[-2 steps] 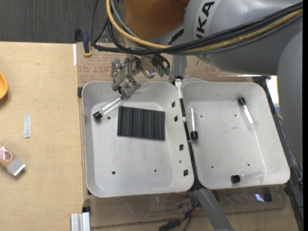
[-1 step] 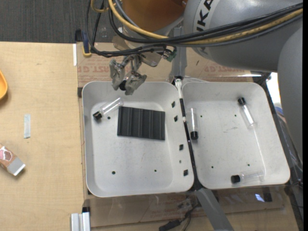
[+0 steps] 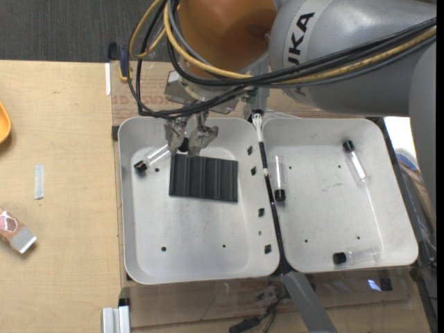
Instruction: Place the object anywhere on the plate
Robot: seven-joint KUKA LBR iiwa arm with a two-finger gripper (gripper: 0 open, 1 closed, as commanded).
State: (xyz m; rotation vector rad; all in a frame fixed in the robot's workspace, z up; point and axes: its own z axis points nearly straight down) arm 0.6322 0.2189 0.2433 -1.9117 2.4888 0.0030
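Note:
A dark ribbed rectangular plate (image 3: 204, 179) lies flat in the left bin (image 3: 139, 255), toward its back. A clear tube with a black cap (image 3: 151, 158) lies slanted just left of the plate's back left corner, cap end pointing to the bin's left wall. My gripper (image 3: 186, 141) hangs low over the plate's back edge, right beside the tube's uncapped end. The tube's end reaches up to the gripper, and I cannot tell whether they touch. The big grey arm with its orange band (image 3: 225, 19) covers the bin's back rim.
The right bin (image 3: 402, 207) holds three more capped tubes: one (image 3: 277, 179) along its left wall, one (image 3: 354, 161) at the back right, one (image 3: 354, 257) at the front. On the wooden bench to the left lie a small grey strip (image 3: 39, 182) and a wrapped block (image 3: 15, 232).

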